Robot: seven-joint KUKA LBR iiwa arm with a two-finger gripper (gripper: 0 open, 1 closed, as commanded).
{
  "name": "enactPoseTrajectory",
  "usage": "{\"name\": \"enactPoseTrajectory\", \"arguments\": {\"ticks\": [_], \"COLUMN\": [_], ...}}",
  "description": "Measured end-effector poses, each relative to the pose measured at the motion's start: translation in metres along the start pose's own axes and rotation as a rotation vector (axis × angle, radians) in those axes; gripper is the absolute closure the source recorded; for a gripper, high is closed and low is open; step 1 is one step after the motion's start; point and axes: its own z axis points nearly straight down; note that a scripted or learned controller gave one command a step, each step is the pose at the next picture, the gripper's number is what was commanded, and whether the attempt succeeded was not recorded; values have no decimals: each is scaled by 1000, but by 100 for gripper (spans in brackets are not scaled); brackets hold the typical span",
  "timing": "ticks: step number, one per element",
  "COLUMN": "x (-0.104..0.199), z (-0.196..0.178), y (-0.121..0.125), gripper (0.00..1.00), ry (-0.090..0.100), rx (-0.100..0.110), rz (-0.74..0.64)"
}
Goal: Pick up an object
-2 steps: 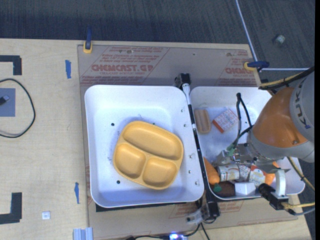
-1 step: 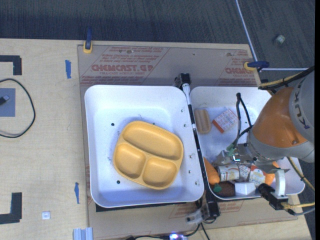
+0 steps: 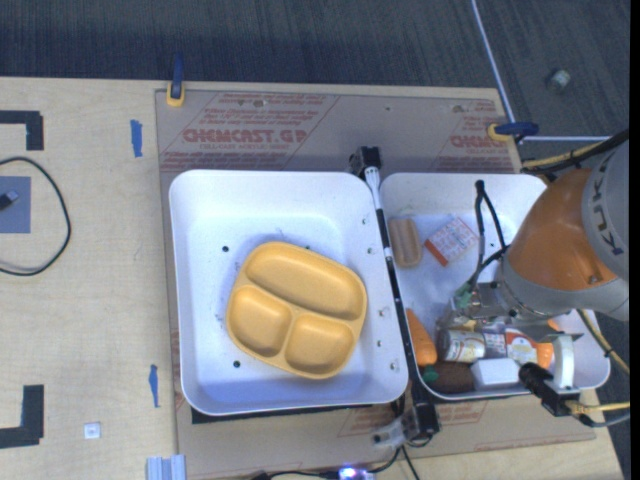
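A clutter of small objects [image 3: 480,353] lies packed in the near end of the right bin [image 3: 440,203], directly under and around the gripper [image 3: 478,320], which is lowered among them from the arm's orange-banded wrist [image 3: 560,238]. Whether the gripper is apart, together or clamped on anything cannot be told: its tip is lost against the pile. An orange carrot-like piece [image 3: 422,340] sits just to its left, a dark brown item [image 3: 455,376] just below, and a white piece with an orange end [image 3: 520,353] to its right.

The likely trouble, as a judgement, is crowding: with items touching one another, a close could pinch two at once, or nudge one against the bin wall and slip off.

Farther from the gripper, a tan block [image 3: 405,240] and a red-and-white card [image 3: 452,238] lie apart at the bin's far end. The left bin [image 3: 200,208] holds a yellow divided tray [image 3: 296,308]. The wrist hides much of the right bin's right side.
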Motion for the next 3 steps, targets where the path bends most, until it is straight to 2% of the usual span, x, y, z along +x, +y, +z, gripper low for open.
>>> {"name": "enactPoseTrajectory", "arguments": {"ticks": [1, 2, 3], "x": [60, 128, 201], "z": [-88, -88, -83], "y": [-2, 14, 43], "gripper": [100, 100, 100], "ry": [6, 5, 5], "rx": [13, 14, 16], "rz": [-3, -3, -4]}}
